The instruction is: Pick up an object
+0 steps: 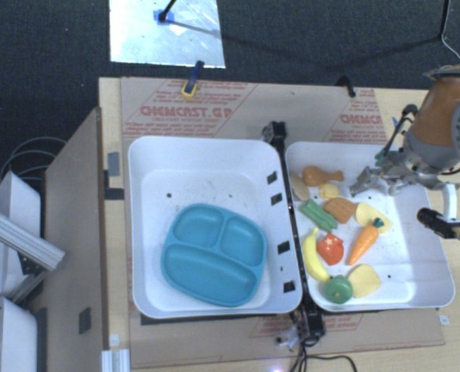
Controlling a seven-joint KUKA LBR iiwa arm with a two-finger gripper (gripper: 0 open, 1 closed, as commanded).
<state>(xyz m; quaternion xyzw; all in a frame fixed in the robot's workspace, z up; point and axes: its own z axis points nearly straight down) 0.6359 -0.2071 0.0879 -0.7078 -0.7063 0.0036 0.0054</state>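
The gripper [367, 183] hovers over the far part of the right bin [431, 289]; whether its fingers are open or closed I cannot tell. Beneath and nearer lie the toy foods: drumstick [320, 176], carrot [364, 241], banana [314, 257], red pepper [331, 248].

tray [213, 254] in left bin [149, 177] | toy foods [340, 237] in right bin [423, 285]
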